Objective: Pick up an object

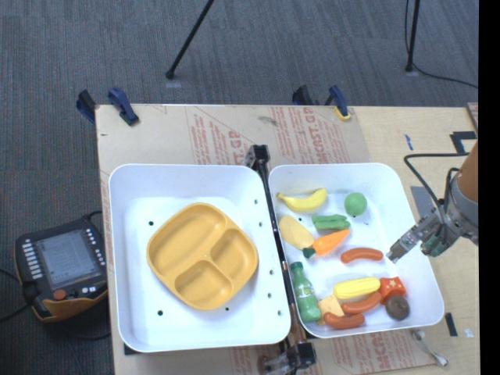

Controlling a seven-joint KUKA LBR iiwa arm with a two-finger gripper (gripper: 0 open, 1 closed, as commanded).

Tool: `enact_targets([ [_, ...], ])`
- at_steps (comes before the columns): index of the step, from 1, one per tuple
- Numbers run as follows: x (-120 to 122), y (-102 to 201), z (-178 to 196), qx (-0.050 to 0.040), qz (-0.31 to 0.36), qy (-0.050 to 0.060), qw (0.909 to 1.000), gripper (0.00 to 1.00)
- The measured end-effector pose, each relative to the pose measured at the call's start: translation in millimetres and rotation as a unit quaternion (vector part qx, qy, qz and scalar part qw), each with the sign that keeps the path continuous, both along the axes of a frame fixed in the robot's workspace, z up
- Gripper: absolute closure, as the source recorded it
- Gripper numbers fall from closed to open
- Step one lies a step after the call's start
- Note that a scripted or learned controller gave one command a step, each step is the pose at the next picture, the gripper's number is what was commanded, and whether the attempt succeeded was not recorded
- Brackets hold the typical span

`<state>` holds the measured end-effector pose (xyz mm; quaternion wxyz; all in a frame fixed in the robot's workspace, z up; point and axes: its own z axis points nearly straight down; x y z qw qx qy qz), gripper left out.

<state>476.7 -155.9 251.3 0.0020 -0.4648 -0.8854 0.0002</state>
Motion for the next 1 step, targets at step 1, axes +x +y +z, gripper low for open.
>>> enact_targets([
  [1,-0.2,23.1,-12.8,0.0005,0.053,0.001,0.9986,1.0],
])
